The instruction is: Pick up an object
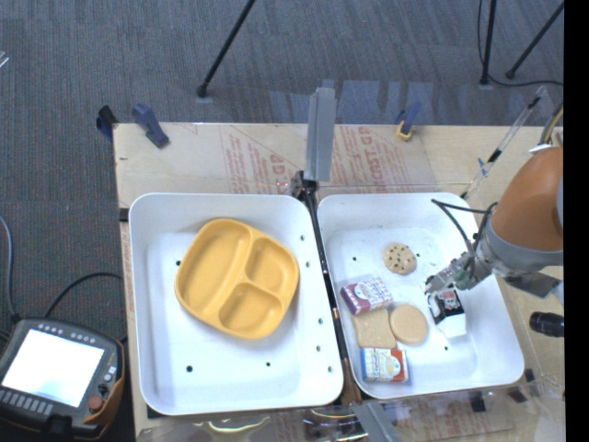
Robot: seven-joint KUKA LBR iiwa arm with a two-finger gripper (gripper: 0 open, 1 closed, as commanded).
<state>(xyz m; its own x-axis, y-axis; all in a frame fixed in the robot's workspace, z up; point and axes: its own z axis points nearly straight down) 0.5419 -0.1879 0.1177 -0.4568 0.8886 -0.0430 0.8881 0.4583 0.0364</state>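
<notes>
Arm's in from the right, and the tool (448,295) sits low over the right bin (479,362), close to its right wall. Whether it's gripping anything, I can't tell from up here. Nearest pick looks like the round tan disc (409,324), just left of the tool and a touch toward the front, lying flat beside the square cracker (374,330). Chocolate-chip cookie (399,258) lies alone up-left, bare floor around it. Tight on the right, open leftward.
</notes>
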